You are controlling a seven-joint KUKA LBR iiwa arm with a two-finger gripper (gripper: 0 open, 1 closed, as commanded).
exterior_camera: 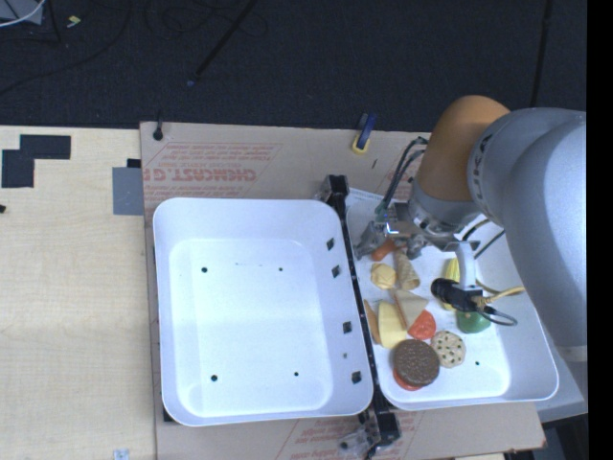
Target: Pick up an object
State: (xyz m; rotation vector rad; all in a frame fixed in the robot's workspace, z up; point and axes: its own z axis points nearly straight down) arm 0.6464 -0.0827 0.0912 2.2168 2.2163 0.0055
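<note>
Pale wooden bench (67,305) bears cardboard sheet (230,166) beneath white bins (251,217).

two white bins (249,405), a brown round cookie (416,361), a speckled tan cracker (448,349), pale yellow cheese wedges (390,323), a red-orange piece (422,327), a green piece (472,320).

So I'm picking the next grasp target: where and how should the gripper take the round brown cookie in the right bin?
Probably by its rim, from straight above. The brown cookie lies flat near the right bin's front edge. Span its left and right edges rather than front to back, since a speckled cracker touches its upper right and a red piece sits beneath its front edge.
</note>
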